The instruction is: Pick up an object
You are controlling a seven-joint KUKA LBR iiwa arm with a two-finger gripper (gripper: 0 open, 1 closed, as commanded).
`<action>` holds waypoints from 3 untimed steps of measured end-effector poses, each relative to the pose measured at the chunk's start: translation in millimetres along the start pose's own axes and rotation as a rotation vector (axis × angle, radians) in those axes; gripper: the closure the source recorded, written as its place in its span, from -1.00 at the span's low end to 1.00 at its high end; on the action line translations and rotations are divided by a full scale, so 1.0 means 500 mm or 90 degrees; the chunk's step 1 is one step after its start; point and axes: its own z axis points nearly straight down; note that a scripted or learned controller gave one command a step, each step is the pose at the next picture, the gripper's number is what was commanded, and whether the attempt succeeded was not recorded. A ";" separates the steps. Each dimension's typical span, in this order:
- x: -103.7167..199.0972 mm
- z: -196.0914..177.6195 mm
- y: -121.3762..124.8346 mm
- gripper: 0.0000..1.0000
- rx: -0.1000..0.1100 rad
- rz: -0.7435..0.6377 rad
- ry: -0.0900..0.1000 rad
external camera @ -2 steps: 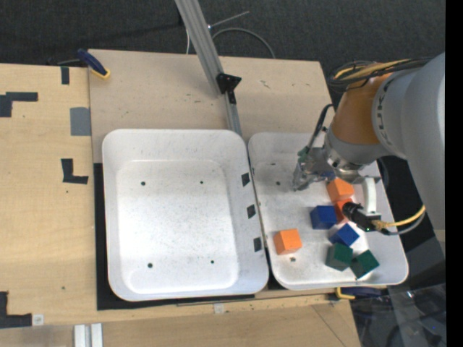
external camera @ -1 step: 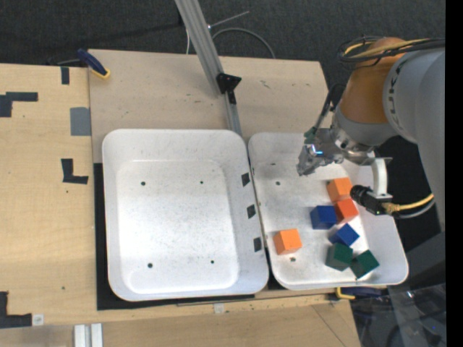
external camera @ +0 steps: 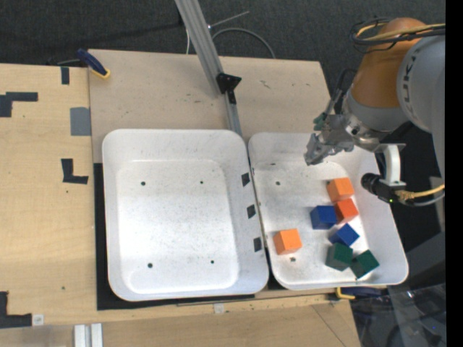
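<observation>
Several small blocks lie in the right bin (external camera: pixel 289 154). One orange block (external camera: pixel 287 241) sits alone near the bin's front left. Two more orange blocks (external camera: pixel 340 188) (external camera: pixel 347 208), two blue blocks (external camera: pixel 323 216) (external camera: pixel 347 234) and two dark green blocks (external camera: pixel 338 256) (external camera: pixel 364 263) cluster at the right side. My gripper (external camera: pixel 317 154) hangs over the far part of the right bin, up and left of the nearest orange block, with nothing seen between its fingers.
The left bin (external camera: pixel 173 212) lies beside the right one, sharing a middle edge. A slanted metal pole (external camera: pixel 206 49) crosses the bench behind the bins. The arm's orange band (external camera: pixel 380 63) and a black cable (external camera: pixel 380 186) sit at the right.
</observation>
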 end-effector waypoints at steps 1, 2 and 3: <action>0.101 -0.027 -0.013 1.00 0.002 -0.003 0.002; 0.208 -0.009 -0.025 1.00 0.004 -0.003 0.001; 0.329 -0.003 -0.045 1.00 0.004 -0.004 0.002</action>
